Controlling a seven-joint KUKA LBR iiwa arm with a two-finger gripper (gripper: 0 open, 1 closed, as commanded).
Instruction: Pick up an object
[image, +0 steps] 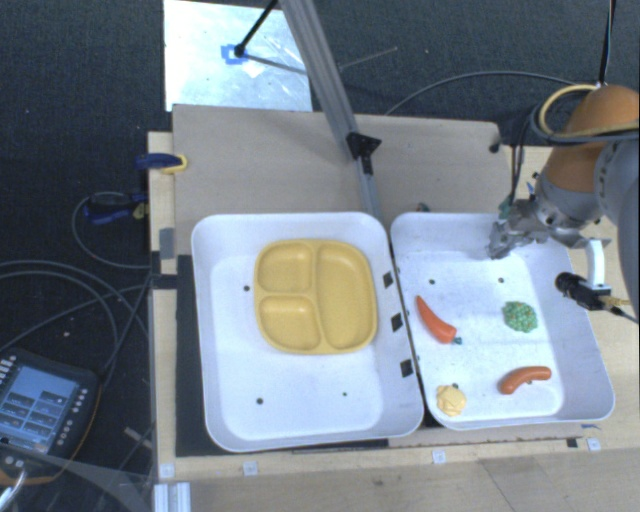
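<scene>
Dark carpet and loose cables surround the wooden table (250, 160), seen from above. On it the left shallow white bin (230, 400) holds a yellow three-compartment plastic tray (315, 296). The right white bin (590, 385) scatters the candidates well apart, probably so each can be grasped singly: an orange-red toy carrot (435, 320), a green bumpy broccoli piece (519, 316), a brownish-orange toy sausage (524, 378) and a pale yellow lumpy toy (451, 400). The pincer (503, 240) hovers at the bin's far edge, holding nothing; its opening I cannot tell.

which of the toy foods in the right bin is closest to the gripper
The green leafy toy food: it lies just below the gripper, while the orange carrot-like piece, sausage and yellow piece lie farther.
</scene>
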